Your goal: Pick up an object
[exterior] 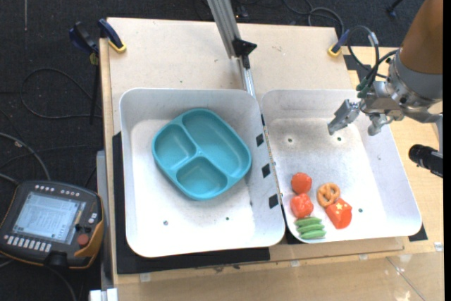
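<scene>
My gripper [358, 120] hangs over the back of the right bin [384, 173], its two grey fingers spread apart with nothing between them. Near that bin's front edge lies a cluster of toy food: a red tomato [301, 182], a red strawberry-like piece [301, 206], a brown pretzel [328, 193], a red pepper piece [340, 214] and a green pea pod [310, 227]. The gripper is well behind and to the right of this cluster, clear of it.
A teal three-compartment plate [201, 162] lies in the left bin [141, 222]. A slanted metal pole [218, 0] runs down to the divide between the bins. A teach pendant [49, 222] sits off the bench at the lower left.
</scene>
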